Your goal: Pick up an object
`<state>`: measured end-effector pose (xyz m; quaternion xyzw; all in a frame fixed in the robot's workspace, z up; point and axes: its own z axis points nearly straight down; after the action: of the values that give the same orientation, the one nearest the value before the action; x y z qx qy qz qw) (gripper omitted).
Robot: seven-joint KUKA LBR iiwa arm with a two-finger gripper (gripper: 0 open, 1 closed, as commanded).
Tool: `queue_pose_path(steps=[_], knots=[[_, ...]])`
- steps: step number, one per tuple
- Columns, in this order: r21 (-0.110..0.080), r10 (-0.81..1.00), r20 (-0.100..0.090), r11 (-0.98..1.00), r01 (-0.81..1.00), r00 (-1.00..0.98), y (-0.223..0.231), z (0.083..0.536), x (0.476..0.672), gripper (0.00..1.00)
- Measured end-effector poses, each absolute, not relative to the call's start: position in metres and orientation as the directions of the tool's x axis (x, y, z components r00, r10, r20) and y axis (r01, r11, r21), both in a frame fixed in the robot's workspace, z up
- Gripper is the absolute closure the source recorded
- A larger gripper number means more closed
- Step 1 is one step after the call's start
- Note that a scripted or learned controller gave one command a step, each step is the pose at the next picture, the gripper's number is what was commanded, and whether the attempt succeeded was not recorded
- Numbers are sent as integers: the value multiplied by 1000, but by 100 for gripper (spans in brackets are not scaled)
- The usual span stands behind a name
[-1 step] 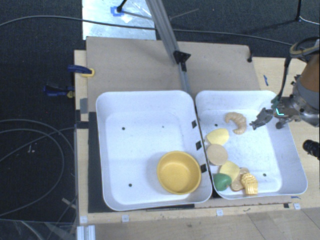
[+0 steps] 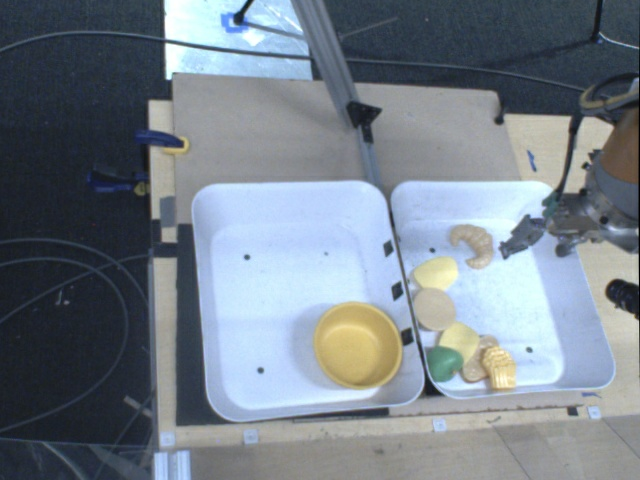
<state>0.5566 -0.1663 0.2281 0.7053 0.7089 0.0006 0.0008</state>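
Since my gripper (image 2: 537,235) hangs with jaws apart and nothing between them, just right of the croissant (image 2: 473,244) in the right bin (image 2: 575,318), I fear it nudges the pastry aside.

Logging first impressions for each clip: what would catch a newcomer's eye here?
The yellow bowl stands out, sitting alone near the front right corner of the left bin. Next comes the cluster of small food-like items along the left side of the right bin: a croissant, pale yellow pieces, a green piece. The tool hovers over the right bin just right of the croissant.
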Motion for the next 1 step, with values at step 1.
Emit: queue_pose_path(steps=[1], knots=[[-1, 1000, 0, 2, 1000, -2, -166, 186, 561, 0]])
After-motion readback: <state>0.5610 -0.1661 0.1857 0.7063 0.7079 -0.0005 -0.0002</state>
